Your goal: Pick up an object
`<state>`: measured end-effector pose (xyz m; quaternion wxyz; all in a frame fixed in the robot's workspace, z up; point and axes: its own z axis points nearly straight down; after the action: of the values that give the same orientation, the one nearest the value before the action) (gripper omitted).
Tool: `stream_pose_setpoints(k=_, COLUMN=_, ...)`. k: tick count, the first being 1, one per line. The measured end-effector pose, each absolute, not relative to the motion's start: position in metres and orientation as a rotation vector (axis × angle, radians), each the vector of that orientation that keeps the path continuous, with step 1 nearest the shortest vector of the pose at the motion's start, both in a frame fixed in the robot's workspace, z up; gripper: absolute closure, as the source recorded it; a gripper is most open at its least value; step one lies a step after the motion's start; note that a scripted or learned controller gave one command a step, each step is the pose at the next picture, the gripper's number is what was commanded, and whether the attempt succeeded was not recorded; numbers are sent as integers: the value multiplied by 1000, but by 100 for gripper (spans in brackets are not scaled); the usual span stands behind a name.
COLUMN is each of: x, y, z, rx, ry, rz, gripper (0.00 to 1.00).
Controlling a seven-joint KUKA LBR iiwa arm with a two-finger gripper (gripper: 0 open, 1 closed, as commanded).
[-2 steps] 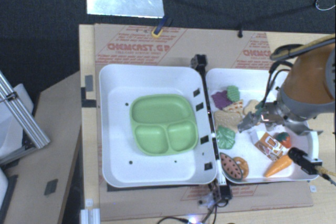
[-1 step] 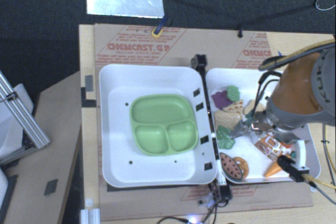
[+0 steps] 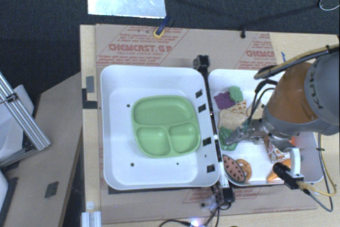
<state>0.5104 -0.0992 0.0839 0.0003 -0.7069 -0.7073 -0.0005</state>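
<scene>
On the desk (image 3: 133,45) sit two shallow white bins side by side. The left bin (image 3: 114,114) holds a pale green divided tray (image 3: 162,125) lying flat near its middle, with its single large compartment toward twelve o'clock and two smaller ones toward six.

The right bin (image 3: 223,76) carries a scatter of small things. A purple piece (image 3: 224,98) and a green leafy piece (image 3: 236,93) lie touching toward twelve o'clock. Just below them lies a tan speckled slab (image 3: 231,114). At six o'clock in that bin rests a watermelon-like slice (image 3: 231,166) beside a pretzel-shaped piece (image 3: 244,167), and an orange piece (image 3: 280,170) lies toward four o'clock.

The arm reaches in from three o'clock, and its pincer (image 3: 237,134) hangs low over the right bin's left half, at a small dark green object (image 3: 228,138) by the dividing wall. Whether the pincer is spread or closed, I cannot tell.
</scene>
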Motion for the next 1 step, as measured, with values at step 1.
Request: stream_pose_setpoints(k=1, x=511, y=-99, z=96, rx=-2222, ry=-2224, rz=-5, gripper=100)
